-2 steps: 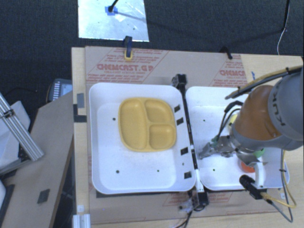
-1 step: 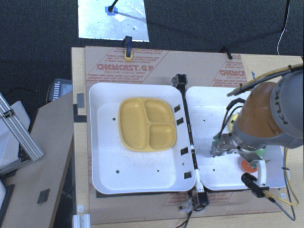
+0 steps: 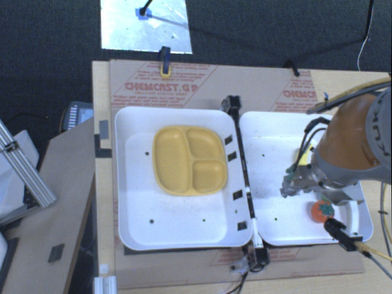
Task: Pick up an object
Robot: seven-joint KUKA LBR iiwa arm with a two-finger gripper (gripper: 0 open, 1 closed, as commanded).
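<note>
two shallow white bins sit side by side on a board-covered bench. left bin (image 3: 131, 225) has a yellow divided tray (image 3: 188, 160) lying flat near its middle, three compartments, one large on the left and two smaller on the right. right bin (image 3: 269, 164) has the arm (image 3: 355, 136) reaching in from the right, orange band above the wrist, grey wrist below it. gripper (image 3: 293, 185) is low over the right bin's floor, about mid-bin, pointing left; can't tell whether the fingers are open or closed, too small and dark, and nothing is seen between them. a small orange object with a bit of green (image 3: 321, 210) lies on the floor of the right bin near its lower right corner, just beside the wrist and apart from the gripper tip. a bit of yellow (image 3: 302, 158) shows next to the arm, unclear what it is. board under the bins has red print reading "chemcast gp" (image 3: 161, 86), repeated partly at upper right (image 3: 300, 92). a yellow clamp (image 3: 165, 63) sits at the board's top edge. a shiny metal sheet (image 3: 146, 17) lies on the dark floor behind.
</note>
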